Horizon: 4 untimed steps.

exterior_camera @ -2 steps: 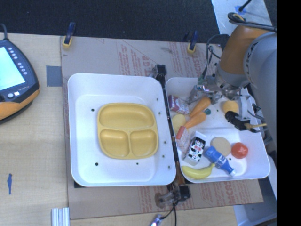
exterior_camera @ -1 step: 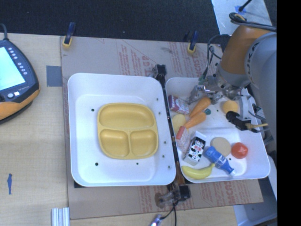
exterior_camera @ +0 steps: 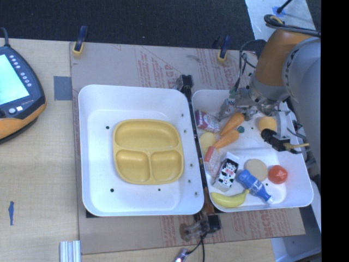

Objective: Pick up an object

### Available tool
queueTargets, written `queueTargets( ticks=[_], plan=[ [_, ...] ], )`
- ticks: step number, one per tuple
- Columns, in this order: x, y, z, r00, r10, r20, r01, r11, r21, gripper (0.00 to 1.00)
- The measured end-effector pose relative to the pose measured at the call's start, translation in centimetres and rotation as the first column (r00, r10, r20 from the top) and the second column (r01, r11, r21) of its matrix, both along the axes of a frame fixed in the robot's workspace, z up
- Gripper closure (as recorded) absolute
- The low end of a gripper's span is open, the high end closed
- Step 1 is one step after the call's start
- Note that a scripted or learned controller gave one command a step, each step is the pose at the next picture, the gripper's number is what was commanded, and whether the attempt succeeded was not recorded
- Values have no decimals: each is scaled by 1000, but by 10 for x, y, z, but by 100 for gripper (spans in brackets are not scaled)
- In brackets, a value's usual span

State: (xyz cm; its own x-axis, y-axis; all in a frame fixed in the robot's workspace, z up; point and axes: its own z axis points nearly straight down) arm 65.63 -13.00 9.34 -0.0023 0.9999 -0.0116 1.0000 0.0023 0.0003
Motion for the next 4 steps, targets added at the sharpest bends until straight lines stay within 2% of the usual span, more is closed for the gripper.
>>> queueTargets(
  ticks=[4],
  plan=[
    [0,-8,-1,1000,3,-2,-3,1000,8,0]
  ],
)
